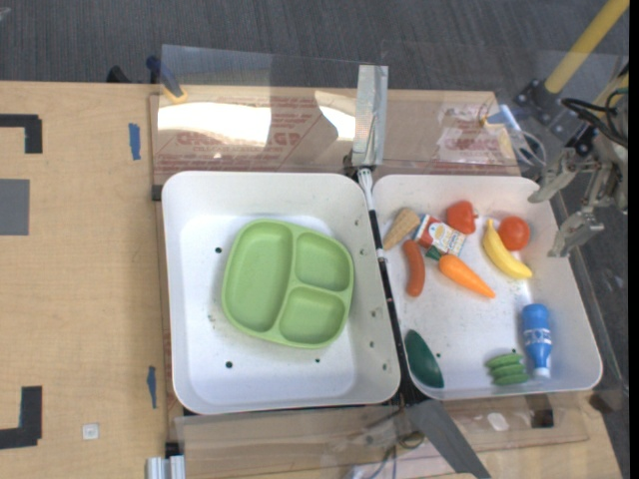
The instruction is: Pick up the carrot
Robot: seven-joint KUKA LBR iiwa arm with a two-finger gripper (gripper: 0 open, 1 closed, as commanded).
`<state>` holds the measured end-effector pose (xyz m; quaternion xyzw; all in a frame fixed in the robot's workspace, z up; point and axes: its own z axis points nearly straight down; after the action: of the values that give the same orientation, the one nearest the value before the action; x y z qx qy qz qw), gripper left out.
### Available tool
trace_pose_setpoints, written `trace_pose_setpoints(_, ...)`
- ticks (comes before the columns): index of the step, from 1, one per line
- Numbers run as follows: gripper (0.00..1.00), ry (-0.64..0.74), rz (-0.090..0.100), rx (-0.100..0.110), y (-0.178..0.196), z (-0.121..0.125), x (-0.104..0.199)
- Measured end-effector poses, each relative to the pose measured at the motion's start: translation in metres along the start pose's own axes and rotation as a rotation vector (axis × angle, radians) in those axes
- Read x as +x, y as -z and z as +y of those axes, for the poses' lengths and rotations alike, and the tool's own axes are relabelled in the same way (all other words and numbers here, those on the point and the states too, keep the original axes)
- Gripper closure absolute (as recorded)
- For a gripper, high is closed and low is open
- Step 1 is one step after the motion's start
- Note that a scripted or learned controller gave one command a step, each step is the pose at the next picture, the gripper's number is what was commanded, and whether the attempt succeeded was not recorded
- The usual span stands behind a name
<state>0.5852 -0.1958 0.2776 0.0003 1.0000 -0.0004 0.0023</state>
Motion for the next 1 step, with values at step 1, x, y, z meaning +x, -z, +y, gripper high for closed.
trace_pose_setpoints(1, 0.00, 0.038, 0.012, -0.005, -0.1157, 0.0282, 0.0507)
